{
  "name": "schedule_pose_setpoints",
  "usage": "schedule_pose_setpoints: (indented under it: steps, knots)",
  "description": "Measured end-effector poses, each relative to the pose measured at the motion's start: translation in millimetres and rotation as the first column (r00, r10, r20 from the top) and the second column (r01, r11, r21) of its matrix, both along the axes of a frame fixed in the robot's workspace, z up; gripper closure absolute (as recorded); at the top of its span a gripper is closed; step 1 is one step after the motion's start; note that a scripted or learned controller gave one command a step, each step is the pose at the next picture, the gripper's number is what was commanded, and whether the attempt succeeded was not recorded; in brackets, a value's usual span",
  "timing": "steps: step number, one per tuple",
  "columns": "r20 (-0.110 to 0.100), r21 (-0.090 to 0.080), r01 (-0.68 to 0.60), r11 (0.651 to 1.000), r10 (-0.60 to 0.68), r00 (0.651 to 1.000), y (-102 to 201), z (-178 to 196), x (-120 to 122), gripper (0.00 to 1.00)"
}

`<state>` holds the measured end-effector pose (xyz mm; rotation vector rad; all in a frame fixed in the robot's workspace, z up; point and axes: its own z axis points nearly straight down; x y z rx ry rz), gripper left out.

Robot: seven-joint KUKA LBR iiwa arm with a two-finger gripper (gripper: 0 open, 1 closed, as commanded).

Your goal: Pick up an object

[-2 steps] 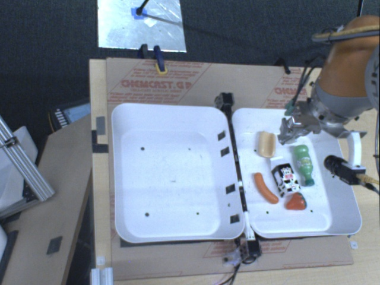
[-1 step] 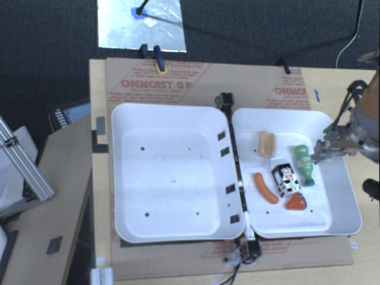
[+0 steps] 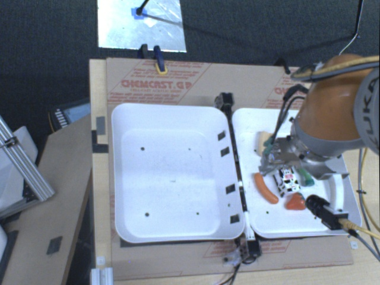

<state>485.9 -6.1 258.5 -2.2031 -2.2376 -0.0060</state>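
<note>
**binwatcher:** Count check, anyone? I get two shallow white plastic bins side by side, the left bin (image 3: 172,171) and the right bin (image 3: 246,153). Both sit on one brown cardboard sheet with red lettering (image 3: 196,79).

**kuka_fan:** Same here. The loose stuff is all in the right bin, and I count five pieces, one of each:
- one long orange sausage-shaped piece (image 3: 266,188) lying slantwise toward the near left
- one small white block with black spots (image 3: 288,181) just right of the sausage
- one red-orange rounded lump (image 3: 295,202) nearer than the block, about touching it
- one green bit (image 3: 306,176) poking out to the right of the block, mostly hidden
- one pale cream piece (image 3: 264,139) toward the far side

**binwatcher:** And the arm?

**kuka_fan:** One grey arm with the orange band coming in from the right. Its gripper (image 3: 275,159) is down over the middle of the right bin, between the cream piece and the spotted block. From this angle I honestly can't tell whether it's spread, pressed together or pinching anything. One blue-and-yellow clamp (image 3: 159,61) sits on the far edge of the cardboard.
</note>
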Motion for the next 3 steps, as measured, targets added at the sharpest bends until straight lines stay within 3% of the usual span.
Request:
schedule_pose_setpoints:
  steps: [1, 2, 3]
  knots:
    - [0.003, -0.010, 0.026, 1.000, -0.026, 1.000, -128.8, 16.7, 0.1, 1.00]
    - [0.006, -0.001, 0.001, 1.000, -0.001, 1.000, -19.1, 58.2, 2.4, 1.00]
    - [0.015, -0.003, 0.006, 1.000, -0.006, 1.000, 23.7, 156.9, 61.9, 1.00]
